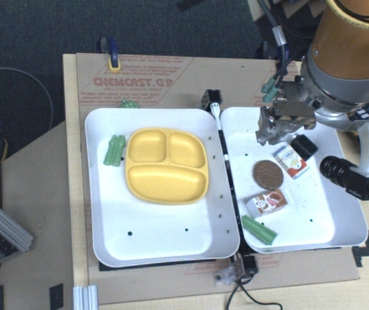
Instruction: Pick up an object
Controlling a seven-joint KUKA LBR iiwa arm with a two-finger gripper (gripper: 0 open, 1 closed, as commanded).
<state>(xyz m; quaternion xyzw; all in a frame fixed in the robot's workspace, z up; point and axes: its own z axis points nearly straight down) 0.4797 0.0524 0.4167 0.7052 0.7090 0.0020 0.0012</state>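
A brown round disc (268, 174) lies near the middle of the right bin (320, 234), the landmark for everything around it. Touching the disc's upper right edge sits one small red-and-white packet (290, 161), and just beyond that packet one black block (304, 146). Just below the disc lies a second packet (267, 203), red-brown with white print, tilted. Further below the disc, at the right bin's lower left corner, one green piece (259, 230) lies across the rim. That makes five loose things in the right bin: one disc, two packets, one black block, one green piece.

Well to the disc's left, the left bin (107, 234) holds one yellow divided plate (167, 165) with three compartments, and one more green piece (114, 150) just beside the plate's far edge, making two green pieces in all.

Above the disc, the gripper (269, 136) hangs over the right bin's upper left part, apart from the disc and with nothing seen between its fingers; whether those fingers are spread or closed cannot be told. The grey arm (339, 86) reaches in from beyond the disc's upper right, its orange band (352, 24) broad above the wrist, the wrist pointing steeply down toward the bin floor.
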